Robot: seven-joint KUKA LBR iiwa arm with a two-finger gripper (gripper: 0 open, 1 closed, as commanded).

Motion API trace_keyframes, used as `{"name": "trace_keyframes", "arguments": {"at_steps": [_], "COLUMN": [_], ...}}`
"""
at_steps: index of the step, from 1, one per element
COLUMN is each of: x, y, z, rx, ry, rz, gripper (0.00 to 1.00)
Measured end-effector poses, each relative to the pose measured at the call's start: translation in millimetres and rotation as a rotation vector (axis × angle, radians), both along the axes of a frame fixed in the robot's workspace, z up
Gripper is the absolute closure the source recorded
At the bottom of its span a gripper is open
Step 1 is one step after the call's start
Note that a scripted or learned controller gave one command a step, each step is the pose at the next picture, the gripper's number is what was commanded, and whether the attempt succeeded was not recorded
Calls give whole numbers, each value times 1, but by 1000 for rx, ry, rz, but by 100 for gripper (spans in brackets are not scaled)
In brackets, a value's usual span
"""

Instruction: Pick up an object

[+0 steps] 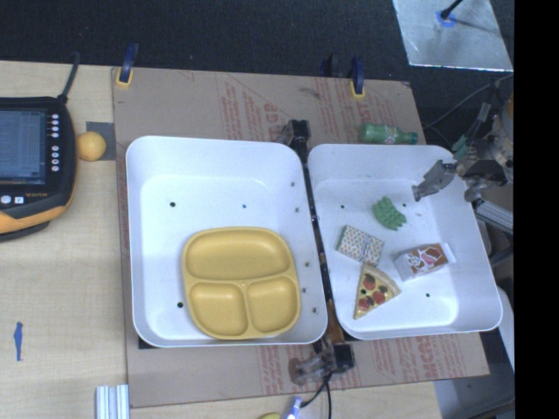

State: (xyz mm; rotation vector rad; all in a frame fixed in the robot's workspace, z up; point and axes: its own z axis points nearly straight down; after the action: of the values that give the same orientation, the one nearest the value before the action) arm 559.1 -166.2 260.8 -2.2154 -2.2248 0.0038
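Two white bins sit side by side on a cardboard sheet [262, 103] clamped to the bench, probably so nothing shifts under contact.

Left bin [148, 173]: one yellow tray [240, 280] with three compartments, lying flat toward the near side.

Right bin [472, 308]: four small candidates, spread apart with white floor between most of them, which leaves room for a grasp.
- green piece [389, 212], nearest the arm
- patterned square [360, 243], mid-bin
- pizza slice [376, 291], just below the square, corners close or touching
- small box [423, 260], to the right, tilted

The tool [434, 182] hangs over the right bin's far right corner, up and right of the green piece. Nothing is seen in it. Whether it is released or clenched I cannot tell; it is too small and blurred.

Judgement: pick not yet made. The green piece is the likeliest target by closeness, though its lumpy shape may slip.

Outside the bins: a green bottle [389, 133] lying beyond the right bin, a yellow ball [91, 145] and a pendant [31, 164] at left.
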Motion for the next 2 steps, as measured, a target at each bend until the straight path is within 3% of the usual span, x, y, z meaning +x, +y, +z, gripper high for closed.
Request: {"name": "trace_keyframes", "arguments": {"at_steps": [1, 2], "x": [44, 62], "y": [8, 1], "z": [-85, -170], "rx": [0, -1], "ry": [4, 2], "rz": [2, 3], "gripper": [0, 0]}}
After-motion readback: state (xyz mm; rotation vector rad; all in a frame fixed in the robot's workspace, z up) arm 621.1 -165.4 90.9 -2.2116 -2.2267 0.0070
